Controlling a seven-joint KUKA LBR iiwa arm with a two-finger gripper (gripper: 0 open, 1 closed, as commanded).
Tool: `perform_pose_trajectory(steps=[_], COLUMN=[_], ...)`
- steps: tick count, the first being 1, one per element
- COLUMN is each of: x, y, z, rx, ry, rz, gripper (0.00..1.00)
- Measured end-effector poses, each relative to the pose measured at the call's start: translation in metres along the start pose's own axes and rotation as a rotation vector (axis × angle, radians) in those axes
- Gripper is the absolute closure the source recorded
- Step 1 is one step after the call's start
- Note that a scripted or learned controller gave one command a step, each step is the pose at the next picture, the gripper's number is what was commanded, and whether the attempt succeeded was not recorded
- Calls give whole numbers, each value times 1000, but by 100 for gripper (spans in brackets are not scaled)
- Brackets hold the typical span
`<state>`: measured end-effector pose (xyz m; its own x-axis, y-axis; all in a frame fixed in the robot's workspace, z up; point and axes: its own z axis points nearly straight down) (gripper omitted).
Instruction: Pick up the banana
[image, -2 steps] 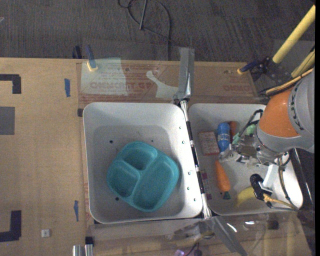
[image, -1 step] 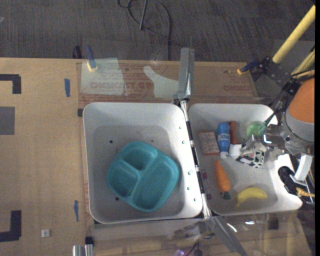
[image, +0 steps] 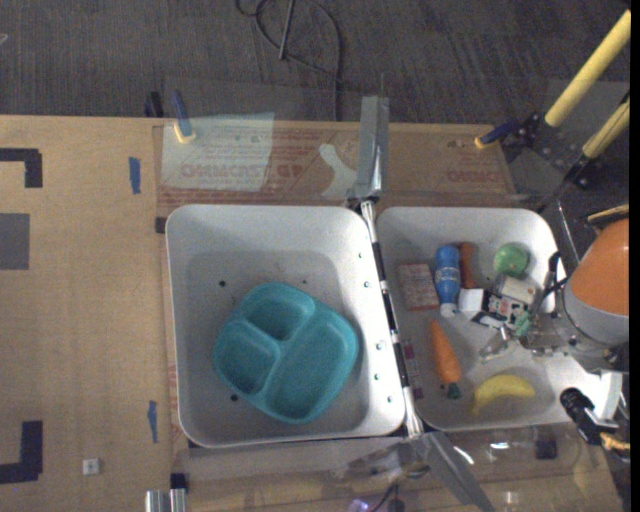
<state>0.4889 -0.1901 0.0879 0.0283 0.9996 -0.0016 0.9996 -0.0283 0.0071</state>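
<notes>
Right bin (image: 420, 225), front | banana (image: 503, 389) lies flat, just below claw (image: 497, 343) | claw state: cannot tell

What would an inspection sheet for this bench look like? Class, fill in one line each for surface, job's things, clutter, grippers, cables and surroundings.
Surface: wooden bench bearing two white bins, the left bin and the right bin, side by side.
Job's things: banana lying in the right bin, near its front edge, nothing gripping it.
Clutter: teal divided tray in the left bin; carrot, blue bottle, green ball and a small packet in the right bin.
Grippers: gripper low over the right bin, just above the banana in the view; state of jaws cannot be told.
Cables: dark cable on the floor behind the bench.
Surroundings: grey floor; yellow poles at upper right.
</notes>
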Motion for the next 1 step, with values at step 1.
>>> perform_pose_trajectory(steps=[1], x=[-4], y=[1], z=[-11], rx=[-5], ry=[-7], rz=[6], gripper=[100])
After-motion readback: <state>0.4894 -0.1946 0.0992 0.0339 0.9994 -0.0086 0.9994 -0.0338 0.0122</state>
